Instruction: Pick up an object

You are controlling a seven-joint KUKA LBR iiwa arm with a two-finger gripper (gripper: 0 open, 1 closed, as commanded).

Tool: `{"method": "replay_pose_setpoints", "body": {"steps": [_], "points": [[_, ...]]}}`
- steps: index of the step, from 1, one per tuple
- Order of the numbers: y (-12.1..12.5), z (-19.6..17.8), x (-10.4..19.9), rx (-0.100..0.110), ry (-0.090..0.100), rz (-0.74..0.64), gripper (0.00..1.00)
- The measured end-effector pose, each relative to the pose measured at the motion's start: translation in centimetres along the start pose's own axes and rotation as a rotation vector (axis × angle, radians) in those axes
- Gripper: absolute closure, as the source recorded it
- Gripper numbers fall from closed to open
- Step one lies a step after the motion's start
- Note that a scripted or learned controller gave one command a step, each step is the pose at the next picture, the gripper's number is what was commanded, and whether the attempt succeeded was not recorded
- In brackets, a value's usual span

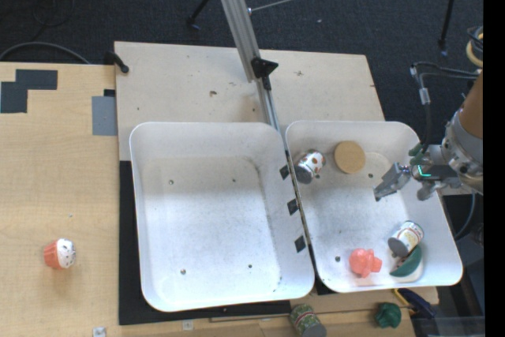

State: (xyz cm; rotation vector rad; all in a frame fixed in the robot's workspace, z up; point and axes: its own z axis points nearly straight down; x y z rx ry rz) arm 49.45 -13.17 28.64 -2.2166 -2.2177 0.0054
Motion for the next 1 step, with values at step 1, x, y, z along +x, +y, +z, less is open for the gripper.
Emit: {"method": "replay_pose_setpoints", "body": {"steps": [1], "points": [[0.03, -0.19, -0.11, -0.005, -0.001, 0.003, 0.0]]}}
